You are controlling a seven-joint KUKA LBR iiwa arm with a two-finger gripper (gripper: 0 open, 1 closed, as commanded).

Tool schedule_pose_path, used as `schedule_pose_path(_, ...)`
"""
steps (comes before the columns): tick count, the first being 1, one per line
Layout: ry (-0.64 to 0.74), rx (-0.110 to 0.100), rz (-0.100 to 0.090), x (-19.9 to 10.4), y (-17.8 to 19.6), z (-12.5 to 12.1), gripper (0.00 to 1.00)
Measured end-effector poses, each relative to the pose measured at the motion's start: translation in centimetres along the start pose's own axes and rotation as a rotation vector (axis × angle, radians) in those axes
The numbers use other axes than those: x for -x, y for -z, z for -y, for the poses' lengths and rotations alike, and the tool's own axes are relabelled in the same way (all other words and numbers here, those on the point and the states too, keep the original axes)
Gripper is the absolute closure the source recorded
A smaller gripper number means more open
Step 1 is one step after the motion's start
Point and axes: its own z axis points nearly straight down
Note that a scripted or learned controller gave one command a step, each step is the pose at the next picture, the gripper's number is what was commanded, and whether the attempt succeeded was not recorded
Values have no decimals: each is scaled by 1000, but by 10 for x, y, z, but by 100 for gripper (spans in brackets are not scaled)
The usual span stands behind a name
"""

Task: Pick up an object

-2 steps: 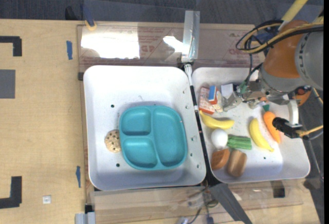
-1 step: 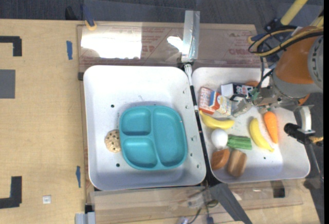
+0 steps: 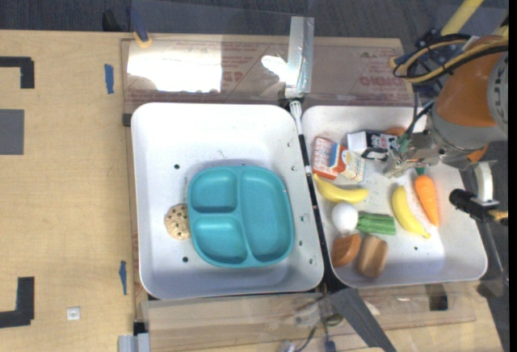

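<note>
Jaws (image 3: 401, 158) state unclear, two bananas (image 3: 339, 193), one carrot (image 3: 426, 199), one teal tray (image 3: 240, 215), one cookie (image 3: 177, 221)

We see the left bin (image 3: 153, 132) with open white floor along its back and left side; a teal divided tray (image 3: 240, 215) takes up its middle and front, with a cookie (image 3: 177, 221) touching the tray's left edge. The right bin (image 3: 464, 261) is crowded through its centre: a red-and-white carton (image 3: 338, 160), two bananas (image 3: 341, 193) (image 3: 408, 211), a carrot (image 3: 426, 199), an egg (image 3: 345, 218), a green piece (image 3: 376, 223) and two brown items (image 3: 360, 252) lie close together or touching. Bare floor remains at its front right corner and along its back wall near the divider. The tool (image 3: 401, 150) and arm (image 3: 472, 104) block the back right.
</note>
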Motion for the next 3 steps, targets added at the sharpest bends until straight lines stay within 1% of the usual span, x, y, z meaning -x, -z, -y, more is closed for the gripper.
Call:
schedule_pose_path(1, 0, -2, -1, 0, -1, 0, 0)
schedule_pose_path(2, 0, -2, -1, 0, -1, 0, 0)
schedule_pose_path(3, 9, -23, -3, -18, -10, -49, 0)
